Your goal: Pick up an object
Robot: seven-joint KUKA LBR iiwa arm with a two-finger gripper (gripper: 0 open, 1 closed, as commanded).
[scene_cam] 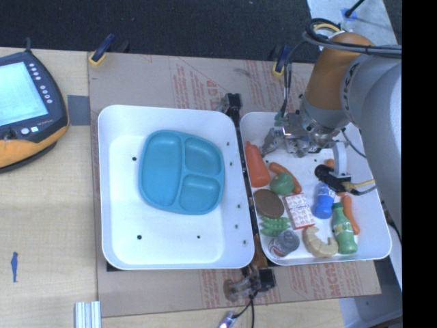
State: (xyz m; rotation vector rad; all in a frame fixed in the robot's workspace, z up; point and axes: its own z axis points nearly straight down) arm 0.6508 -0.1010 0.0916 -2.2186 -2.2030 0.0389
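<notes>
Arm over the far end of the right bin, toys spread below it.

We saw the gripper [300, 142] low over the far end of the right bin [372, 251], but we could not tell whether it was released, clenched or grasping anything. Nearer the camera lay the objects: an orange carrot [257, 166] by the left wall, a green pepper [280, 184], a brown patty [268, 202], a red-and-white carton [299, 210], a blue bottle [323, 202] and a green bottle [344, 232]. The left bin [119, 244] held a blue divided plate [182, 172]. A tablet in an orange case [27, 108] sat at the bench's left.
</notes>
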